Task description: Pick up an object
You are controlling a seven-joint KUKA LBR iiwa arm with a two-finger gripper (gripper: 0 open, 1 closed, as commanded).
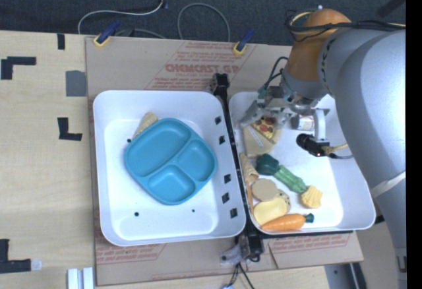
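Reaching in from the right, the grey arm [369, 96] bends down over the right bin [353, 205], and its claw [269, 117] hangs low at the far left corner of this bin, just above a pizza-slice toy [262, 134]. The claw is seen from behind and partly covered by its own wrist, so I cannot tell how it stands, and nothing is visibly held in it.

The task's things, the small food toys, all lie in the right bin, crowded along its left wall: the pizza slice at the top, then a dark green vegetable [280, 172], a round beige piece [265, 190], a yellow piece [311, 198] and a carrot [285, 222] near the front edge. I judge they are gathered there because the bin floor is shallow and things slide to the wall.

The left bin [105, 149] carries a blue divided plate [170, 160], with a pale piece [146, 123] partly under its far edge. Both bins rest on a cardboard sheet [191, 66] clamped to the counter [39, 169], probably so they cannot shift.

The pizza slice seems the target; the near wall could hinder the grasp.
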